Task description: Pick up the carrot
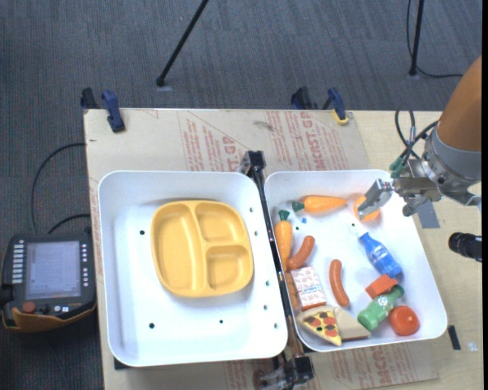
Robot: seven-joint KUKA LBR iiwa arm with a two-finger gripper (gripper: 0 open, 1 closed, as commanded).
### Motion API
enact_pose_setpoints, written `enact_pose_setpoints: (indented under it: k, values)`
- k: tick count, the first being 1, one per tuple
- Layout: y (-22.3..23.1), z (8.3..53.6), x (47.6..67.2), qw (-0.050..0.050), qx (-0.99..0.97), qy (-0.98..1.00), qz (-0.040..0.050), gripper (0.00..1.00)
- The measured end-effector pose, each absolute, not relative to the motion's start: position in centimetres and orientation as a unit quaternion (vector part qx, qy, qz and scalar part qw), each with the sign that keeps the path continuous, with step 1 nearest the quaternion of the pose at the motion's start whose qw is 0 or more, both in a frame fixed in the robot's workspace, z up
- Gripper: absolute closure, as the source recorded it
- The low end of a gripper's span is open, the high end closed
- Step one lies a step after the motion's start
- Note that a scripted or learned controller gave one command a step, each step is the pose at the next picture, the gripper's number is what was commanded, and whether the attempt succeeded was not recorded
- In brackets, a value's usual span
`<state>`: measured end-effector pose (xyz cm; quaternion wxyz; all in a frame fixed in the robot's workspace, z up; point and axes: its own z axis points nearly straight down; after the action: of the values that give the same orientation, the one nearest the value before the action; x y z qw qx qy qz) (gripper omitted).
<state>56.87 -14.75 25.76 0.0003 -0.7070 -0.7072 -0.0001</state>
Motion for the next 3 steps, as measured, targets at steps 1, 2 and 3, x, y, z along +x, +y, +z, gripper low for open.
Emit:
enact_pose_setpoints:
  k: [1,2,3]
  values:
    - [-21.2,19.1,61.2,0.0,-0.791,-0.612,0.0002,0.0]
    - [-19.2,8.7,63.6,0.002,-0.891,-0.454,0.001,0.0]
    - [-19.1,9.8,63.6,0.002,-0.89,-0.457,0.0016,1.0]
